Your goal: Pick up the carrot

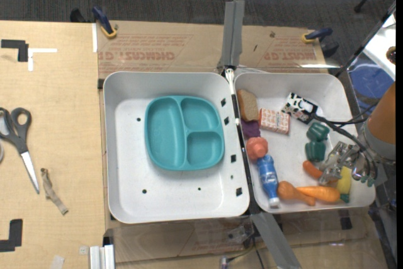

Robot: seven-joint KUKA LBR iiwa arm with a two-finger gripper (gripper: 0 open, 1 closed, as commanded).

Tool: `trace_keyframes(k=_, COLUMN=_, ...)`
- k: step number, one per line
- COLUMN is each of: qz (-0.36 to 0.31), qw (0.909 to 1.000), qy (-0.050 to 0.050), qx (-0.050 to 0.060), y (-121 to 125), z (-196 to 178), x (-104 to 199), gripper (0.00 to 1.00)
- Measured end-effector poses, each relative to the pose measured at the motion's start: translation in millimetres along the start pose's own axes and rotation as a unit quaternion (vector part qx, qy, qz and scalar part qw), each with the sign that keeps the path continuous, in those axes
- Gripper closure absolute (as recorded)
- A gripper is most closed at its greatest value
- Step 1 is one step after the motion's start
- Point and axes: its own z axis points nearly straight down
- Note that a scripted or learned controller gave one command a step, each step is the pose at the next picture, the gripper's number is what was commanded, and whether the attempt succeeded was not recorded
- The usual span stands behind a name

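Two white bins sit on the table; we find the carrot (319, 193) low in the right bin (343, 92), lying flat. Just above it the hand (340, 164) hangs, seemingly positioned to descend; its spread we cannot tell.

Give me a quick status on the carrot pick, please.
Gripper low in right bin, fingers unclear. Carrot lying free near front wall. Yellow item and blue bottle crowd it.
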Motion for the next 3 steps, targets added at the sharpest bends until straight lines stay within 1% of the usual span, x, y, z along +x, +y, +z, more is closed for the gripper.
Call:
trace_keyframes(k=1, qz=-0.001, qw=1.0, qy=-0.005, qx=-0.002, y=3.7, z=-1.3, x=-2.6, gripper=0.0)
trace_keyframes(k=2, qz=0.062, qw=0.9981, qy=-0.001, qx=-0.003, y=63.7, z=0.7, x=28.5, gripper=0.0)
trace_keyframes(k=3, qz=0.076, qw=0.9971, qy=0.0, qx=-0.002, y=106.8, z=1.1, x=50.3, gripper=0.0)
